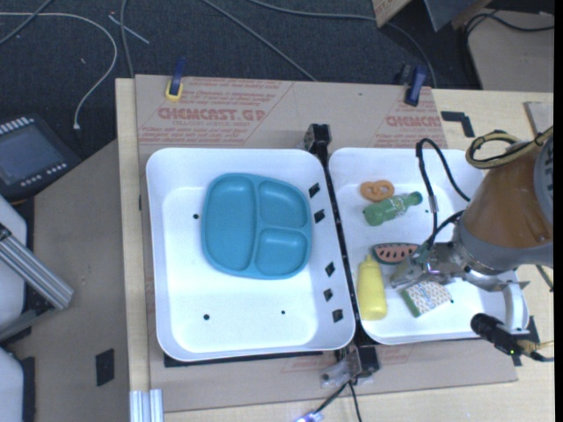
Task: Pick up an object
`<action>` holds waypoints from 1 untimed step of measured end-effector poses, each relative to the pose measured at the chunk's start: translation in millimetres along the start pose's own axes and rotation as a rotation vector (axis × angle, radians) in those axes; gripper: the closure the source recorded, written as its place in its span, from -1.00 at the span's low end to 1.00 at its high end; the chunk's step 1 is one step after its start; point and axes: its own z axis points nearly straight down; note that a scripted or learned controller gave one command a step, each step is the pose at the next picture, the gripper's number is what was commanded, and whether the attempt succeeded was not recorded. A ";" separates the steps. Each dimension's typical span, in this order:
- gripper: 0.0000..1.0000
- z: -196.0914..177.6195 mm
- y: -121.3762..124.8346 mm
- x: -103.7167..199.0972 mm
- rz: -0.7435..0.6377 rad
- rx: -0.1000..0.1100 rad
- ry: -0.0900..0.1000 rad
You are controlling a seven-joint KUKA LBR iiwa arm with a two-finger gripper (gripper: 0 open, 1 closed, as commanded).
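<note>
In the right bin [457,328] lie a brown pretzel [378,188], a green bottle [392,207], a watermelon slice [393,252], a yellow bottle [372,289] and a small green-and-white packet [427,298]. My gripper [419,269] is low over the bin's middle, just right of the watermelon slice and above the packet. The grey and orange wrist behind it hides the bin's right part. Nothing is visibly lifted off the bin floor.
The left bin [176,306] holds a blue divided plate [257,225]. A black divider with clips [327,236] runs between the bins. Black cables [427,161] loop over the right bin's far edge. Cardboard covers the bench behind.
</note>
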 end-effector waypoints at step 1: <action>-1.00 8.3 1.9 -2.2 0.002 -0.003 -0.003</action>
